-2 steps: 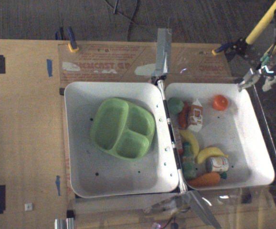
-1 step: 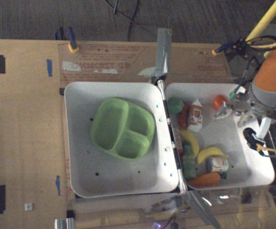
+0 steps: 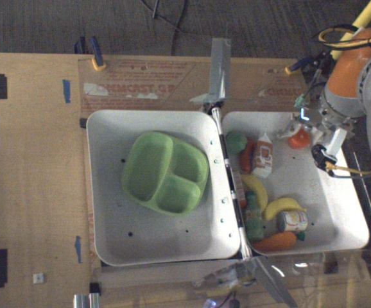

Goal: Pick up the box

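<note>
my claw (image 3: 304, 128): finger state unreadable | box (image 3: 262, 155): just left and below, in right bin (image 3: 339, 223) | long axis near upright

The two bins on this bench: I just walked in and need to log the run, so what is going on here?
A grey KUKA arm reaches in from the right, its gripper over the top right corner of the right bin, near a small red-orange item. The task is picking up the box, which lies untouched on that bin's floor among toy food: bananas, a carrot and a can. The left bin holds a green divided plate.
</note>
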### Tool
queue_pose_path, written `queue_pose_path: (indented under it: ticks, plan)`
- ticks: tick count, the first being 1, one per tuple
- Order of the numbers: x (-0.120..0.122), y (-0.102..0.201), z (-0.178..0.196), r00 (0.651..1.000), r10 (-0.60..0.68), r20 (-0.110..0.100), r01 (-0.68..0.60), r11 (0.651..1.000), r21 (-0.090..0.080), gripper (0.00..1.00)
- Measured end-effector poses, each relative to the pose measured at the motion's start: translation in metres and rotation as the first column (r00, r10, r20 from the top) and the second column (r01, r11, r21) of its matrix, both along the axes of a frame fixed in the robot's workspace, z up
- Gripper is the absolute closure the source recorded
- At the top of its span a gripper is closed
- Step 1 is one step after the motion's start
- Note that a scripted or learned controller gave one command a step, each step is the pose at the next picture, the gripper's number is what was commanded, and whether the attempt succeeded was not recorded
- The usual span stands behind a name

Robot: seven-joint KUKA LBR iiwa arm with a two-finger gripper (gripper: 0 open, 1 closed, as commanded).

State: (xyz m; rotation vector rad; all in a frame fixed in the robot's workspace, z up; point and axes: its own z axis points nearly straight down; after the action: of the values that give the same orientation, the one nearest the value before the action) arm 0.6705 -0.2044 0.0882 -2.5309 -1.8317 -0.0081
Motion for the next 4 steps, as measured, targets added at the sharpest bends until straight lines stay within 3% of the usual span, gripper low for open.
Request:
queue_pose_path:
  ticks: [1, 2, 3, 4]
  plan:
    - [-0.073, 0.012, 0.0, 0.973, -0.23, 0.01, 0.23, 0.973, -0.015, 0.0]
    - [-0.003, -0.006, 0.134, 0.874, -0.486, 0.007, 0.486, 0.874, -0.018, 0.0]
    - [-0.103, -0.002, 0.002, 0.718, -0.696, 0.006, 0.696, 0.718, 0.0, 0.0]
    - [-0.087, -0.007, -0.001, 0.687, -0.727, -0.022, 0.727, 0.687, -0.008, 0.0]
